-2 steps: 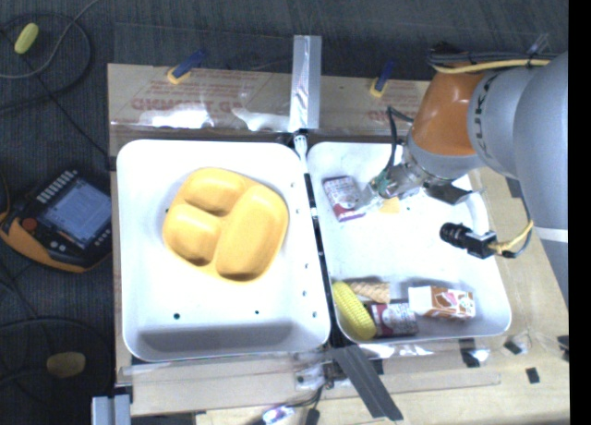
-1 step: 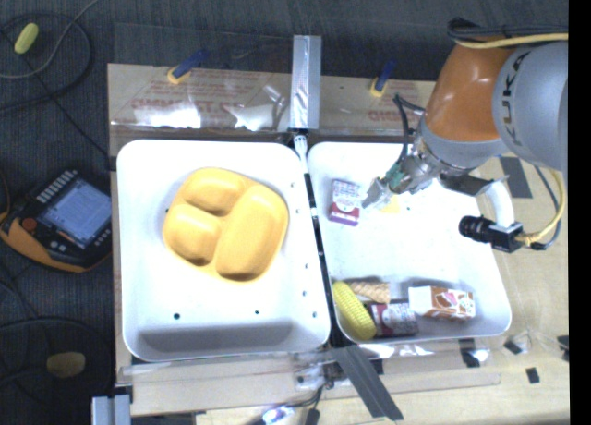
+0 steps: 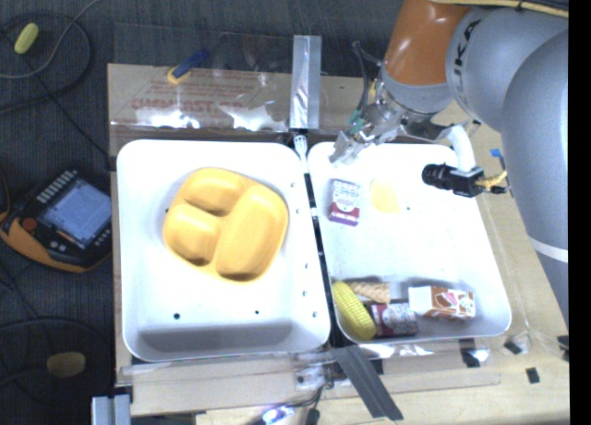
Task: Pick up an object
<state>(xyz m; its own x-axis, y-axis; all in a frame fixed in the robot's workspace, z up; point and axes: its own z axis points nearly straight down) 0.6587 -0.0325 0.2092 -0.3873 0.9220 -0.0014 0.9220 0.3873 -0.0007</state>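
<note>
Grey-fingered gripper (image 3: 354, 141) hangs just above the small red-and-white carton (image 3: 344, 201), finger state impossible to tell; descend squarely over that carton (it lies flat in the right white bin (image 3: 480, 257)); close across its narrower sides.

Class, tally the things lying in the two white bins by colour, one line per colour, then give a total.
Yellow: 3 (big yellow form, pale slab, corn cob)
Red and white: 2 (small packet, carton)
Dark: 1 (can)
Tan: 1 (wrapped piece, hard to identify)
Total: 7
</note>
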